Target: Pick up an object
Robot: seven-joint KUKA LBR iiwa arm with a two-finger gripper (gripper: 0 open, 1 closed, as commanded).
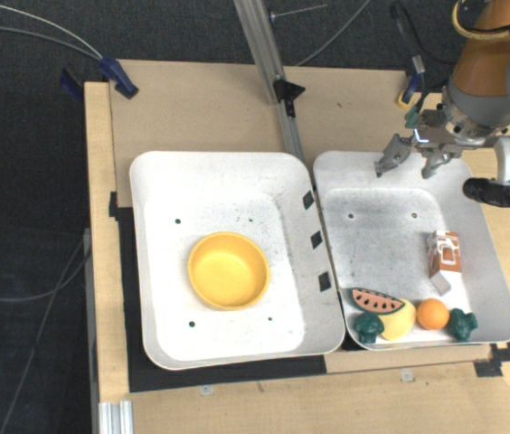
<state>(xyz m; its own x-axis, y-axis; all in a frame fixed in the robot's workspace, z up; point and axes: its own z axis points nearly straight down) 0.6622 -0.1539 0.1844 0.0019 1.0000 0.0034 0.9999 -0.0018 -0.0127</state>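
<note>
Nearest the camera, the toy food (pixel 406 315) lies bunched in the right bin's (pixel 363 208) near corner, touching: watermelon slice, lemon, orange, green pieces. The gripper (pixel 413 161) hangs over the far rim, fingers spread and empty. I'd target the carton (pixel 445 252) standing apart, approaching straight down.

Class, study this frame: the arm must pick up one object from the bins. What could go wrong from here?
1. The watermelon slice, yellow piece, orange and green pieces sit crowded by the right bin's near wall; the fingers may nudge neighbours or hit the rim.
2. The open gripper hangs over the far rim, well away from them.
</note>
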